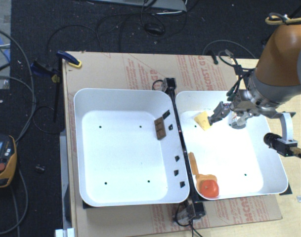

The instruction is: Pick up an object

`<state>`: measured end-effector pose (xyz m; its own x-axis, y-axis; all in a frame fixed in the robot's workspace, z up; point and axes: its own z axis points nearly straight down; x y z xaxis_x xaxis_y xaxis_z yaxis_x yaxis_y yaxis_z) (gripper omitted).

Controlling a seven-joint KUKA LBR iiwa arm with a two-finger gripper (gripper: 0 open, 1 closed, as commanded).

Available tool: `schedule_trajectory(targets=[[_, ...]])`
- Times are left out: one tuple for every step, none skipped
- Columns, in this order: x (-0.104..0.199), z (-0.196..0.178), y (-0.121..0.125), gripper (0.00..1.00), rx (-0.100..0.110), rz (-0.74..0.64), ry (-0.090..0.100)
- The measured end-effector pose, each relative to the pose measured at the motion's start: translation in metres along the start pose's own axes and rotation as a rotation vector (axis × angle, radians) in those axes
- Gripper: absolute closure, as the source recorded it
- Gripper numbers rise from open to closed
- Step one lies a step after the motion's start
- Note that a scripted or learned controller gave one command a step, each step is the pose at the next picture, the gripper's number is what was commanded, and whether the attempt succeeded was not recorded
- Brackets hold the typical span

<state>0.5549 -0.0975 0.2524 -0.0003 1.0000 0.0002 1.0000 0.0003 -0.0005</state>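
**Tool at the yellow block in the right bin**

At the far left, on the dark floor, a yellow-and-black handheld unit (3, 161) lies at 9 o'clock of the counter (135, 65). A blue-and-yellow clamp (67, 59) grips the counter's corner at 11 o'clock.

The left bin (121, 147) holds a brown bar (160, 129), lying against its right wall at about 2 o'clock of that bin. A small dark clip (166, 115) sits just above the bar, on the same wall. More dark clips run down the seam between the two bins.

In the right bin (239, 157), a yellow block (203, 120) lies at about 10 o'clock, near the bin's upper left corner. At 7 o'clock of that bin an orange handle (193, 164) runs along the left wall down to a red ball (208, 187) in the lower left corner; the two touch.

The tool (220, 113) reaches in from 3 o'clock, its dark fingertip just beside the block's right edge. Whether it is open or closed cannot be told from this slant, nor whether it touches the block. Behind it, the grey arm with its orange band (283, 46) fills the upper right.
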Motion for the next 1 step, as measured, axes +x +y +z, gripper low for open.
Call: schedule_trajectory(targets=[[-0.0045, 0.0602, -0.0063, 0.00, 0.005, 0.001, 0.000]])
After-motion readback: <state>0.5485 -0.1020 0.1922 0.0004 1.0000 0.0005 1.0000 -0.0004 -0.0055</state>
